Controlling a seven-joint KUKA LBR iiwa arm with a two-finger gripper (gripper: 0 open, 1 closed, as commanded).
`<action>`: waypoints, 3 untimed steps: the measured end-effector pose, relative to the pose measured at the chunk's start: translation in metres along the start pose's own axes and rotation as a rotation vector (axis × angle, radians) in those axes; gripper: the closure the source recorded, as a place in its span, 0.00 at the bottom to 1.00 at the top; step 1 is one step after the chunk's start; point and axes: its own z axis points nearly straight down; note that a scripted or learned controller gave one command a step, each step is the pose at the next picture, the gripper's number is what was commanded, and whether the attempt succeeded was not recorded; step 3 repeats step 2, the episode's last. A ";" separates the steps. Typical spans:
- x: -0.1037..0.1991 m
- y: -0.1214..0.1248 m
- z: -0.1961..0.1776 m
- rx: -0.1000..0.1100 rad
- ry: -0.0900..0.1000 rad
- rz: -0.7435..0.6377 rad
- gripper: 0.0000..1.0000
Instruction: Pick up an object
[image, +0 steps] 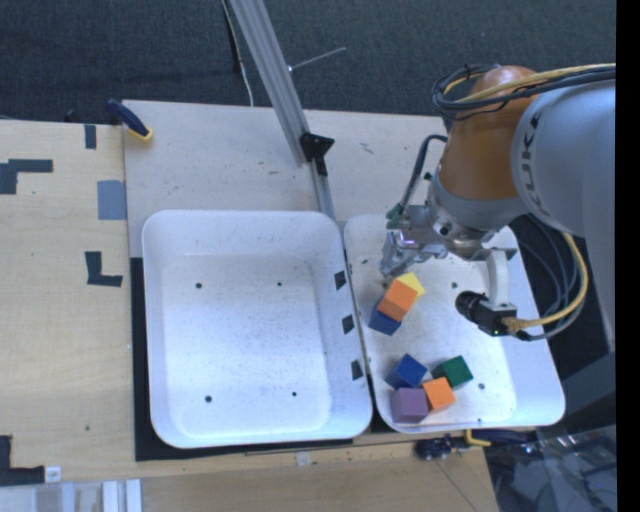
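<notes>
you see the right bin (520, 395) holding all the blocks, so take it as your landmark. near the middle of its floor, toward its left wall, sits a small stack or cluster: an orange block (400, 298) with a yellow piece (413, 286) showing at its upper right edge and a dark blue block (384, 321) touching it just below and to the left. the orange one has flat, matte faces and sharp corners, and it lies tilted relative to the bin's walls.

the gripper (397, 262) hangs over the upper left part of the right bin, just above that cluster. its metal fingers (392, 257) point down toward the orange block and end right beside its top edge. you cannot tell from this slant whether they touch the block, and you cannot tell how wide they stand; nothing is plainly seen between them.

toward the near end of the right bin lies a second group, well apart from the gripper: a blue block (408, 370), a green block (457, 371), a smaller orange block (438, 393) and a purple block (408, 404), packed close, the purple one touching the orange one beside it.

the left bin (240, 330) sits against the right bin's left wall. the grey arm (560, 150) with its orange band (480, 130) reaches over the right bin's far end, with a black cable fitting (485, 312) hanging above the bin's right half.
</notes>
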 end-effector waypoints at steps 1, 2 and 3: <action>0.061 -0.014 0.004 0.000 0.000 -0.002 1.00; 0.110 -0.028 0.011 0.000 0.000 -0.001 1.00; 0.110 -0.028 0.011 0.000 0.000 -0.001 1.00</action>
